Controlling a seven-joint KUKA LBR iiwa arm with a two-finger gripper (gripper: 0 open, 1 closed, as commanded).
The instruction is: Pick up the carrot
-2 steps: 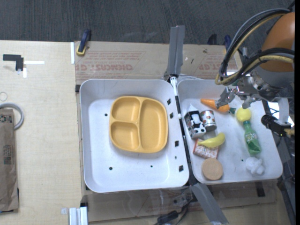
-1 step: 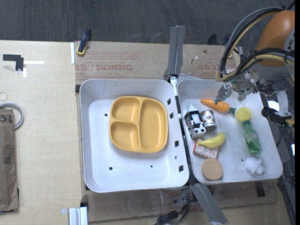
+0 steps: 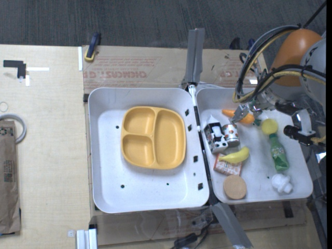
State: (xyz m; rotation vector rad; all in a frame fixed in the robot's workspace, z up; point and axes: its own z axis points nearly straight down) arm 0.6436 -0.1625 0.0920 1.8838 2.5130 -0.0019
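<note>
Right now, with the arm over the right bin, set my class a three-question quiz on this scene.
1. True or false: the yellow divided plate lies in the left bin.
2. Which lies nearest the pincer? A banana B carrot C green bottle
3. Fill in: the round cookie lies in the ___ bin.

Key: 1 true; 2 B; 3 right.

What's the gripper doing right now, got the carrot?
Gripper: down at the carrot in the right bin; a grasp cannot be told.
</note>
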